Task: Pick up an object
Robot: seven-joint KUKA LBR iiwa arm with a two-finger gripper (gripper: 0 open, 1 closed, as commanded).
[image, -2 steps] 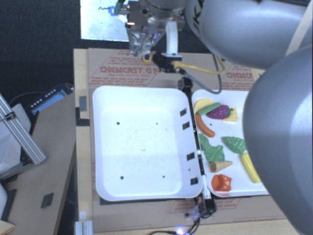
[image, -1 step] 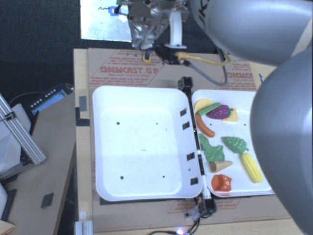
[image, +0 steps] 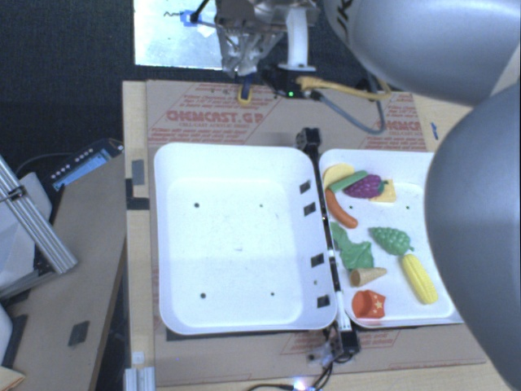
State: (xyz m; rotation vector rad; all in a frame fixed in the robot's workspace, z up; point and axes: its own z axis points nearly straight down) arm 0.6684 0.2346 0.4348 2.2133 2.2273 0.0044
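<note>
The grey arm's jaws (image: 244,65) hang above the far edge of the cardboard-covered bench (image: 203,112), beyond the left shallow white bin (image: 175,218); whether they are spread I cannot tell. Plastic toy foods lie in the right white bin (image: 411,312): yellow corn cob (image: 420,278), purple grapes (image: 366,186), orange carrot (image: 342,208), red pepper (image: 369,304).

right bin (image: 407,160) partly hidden by arm (image: 476,218), gripper (image: 244,68) perhaps blurred

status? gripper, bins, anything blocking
Gripper high above bench's far edge, nothing between fingers. Toy food in right bin: corn cob, purple grapes, untouched. Arm overhangs right bin.
</note>
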